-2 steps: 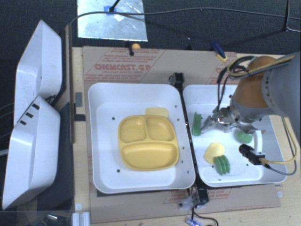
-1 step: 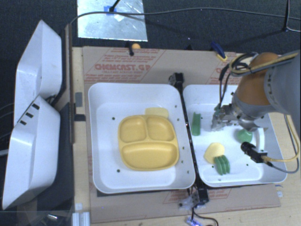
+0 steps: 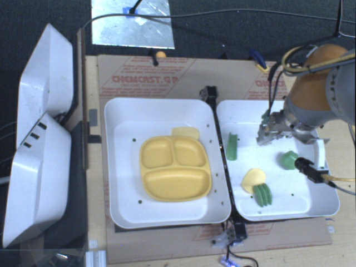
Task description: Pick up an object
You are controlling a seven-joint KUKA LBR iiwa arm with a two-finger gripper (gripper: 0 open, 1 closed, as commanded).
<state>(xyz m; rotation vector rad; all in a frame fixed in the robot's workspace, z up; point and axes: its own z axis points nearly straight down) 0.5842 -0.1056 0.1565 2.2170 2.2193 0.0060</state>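
Observation:
My gripper (image 3: 269, 133) hangs over the upper middle of the right bin (image 3: 322, 207), with nothing visibly held. A narrow green stick (image 3: 231, 147) lies by the bin's left wall, left of the gripper. To the gripper's lower right, close beside it, rests a small round green object (image 3: 288, 160). Nearer the front lie a pale yellow wedge (image 3: 253, 178) and a ribbed green piece (image 3: 262, 194), touching each other.
The left bin (image 3: 119, 149) holds a yellow divided plate (image 3: 175, 168) with a pale yellow slab (image 3: 186, 133) at its far edge. The grey arm and its orange band (image 3: 317, 88) cover the right bin's far right corner. Cables trail along the right rim.

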